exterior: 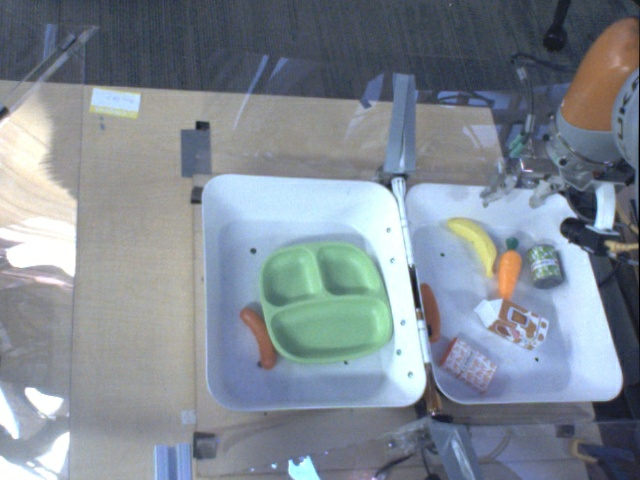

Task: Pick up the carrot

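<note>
The carrot (509,272) lies in the right bin (590,378), orange body with a small green top pointing toward the bin's far side — it sits below the claw (524,180) in the view, nearer the camera and apart from it. Just left of the carrot is a yellow banana (474,240), and just right of it a small green-labelled can (545,265). Nearer the camera than the carrot lie a white and orange packet (517,323) and a red patterned box (469,363); a sausage (431,311) rests along the bin's left wall. The claw hangs over the far rim of the right bin, with nothing visible between its fingers — whether they stand wide or narrow cannot be told. Further left of the claw, the left bin (225,298) holds a green divided plate (325,303) with a second sausage (259,336) touching its left edge. Both bins sit on the wooden surface (120,268)
</note>
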Action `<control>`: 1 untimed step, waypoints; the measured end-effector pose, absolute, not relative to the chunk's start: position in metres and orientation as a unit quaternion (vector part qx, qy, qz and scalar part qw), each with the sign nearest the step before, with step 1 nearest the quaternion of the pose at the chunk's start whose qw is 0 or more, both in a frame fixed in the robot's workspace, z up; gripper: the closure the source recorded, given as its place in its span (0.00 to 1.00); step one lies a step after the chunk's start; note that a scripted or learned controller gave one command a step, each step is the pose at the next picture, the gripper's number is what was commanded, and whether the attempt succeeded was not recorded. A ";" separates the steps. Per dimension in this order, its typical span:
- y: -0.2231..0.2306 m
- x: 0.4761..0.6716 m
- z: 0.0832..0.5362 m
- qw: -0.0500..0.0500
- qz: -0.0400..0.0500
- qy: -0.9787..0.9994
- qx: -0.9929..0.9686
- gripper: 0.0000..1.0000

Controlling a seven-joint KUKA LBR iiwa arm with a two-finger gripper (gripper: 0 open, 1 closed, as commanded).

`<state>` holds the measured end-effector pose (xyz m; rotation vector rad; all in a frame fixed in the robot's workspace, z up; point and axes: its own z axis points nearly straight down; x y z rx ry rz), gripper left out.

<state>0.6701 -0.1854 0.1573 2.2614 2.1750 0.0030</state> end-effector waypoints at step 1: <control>-0.188 0.598 0.089 0.001 0.008 0.681 0.732 0.00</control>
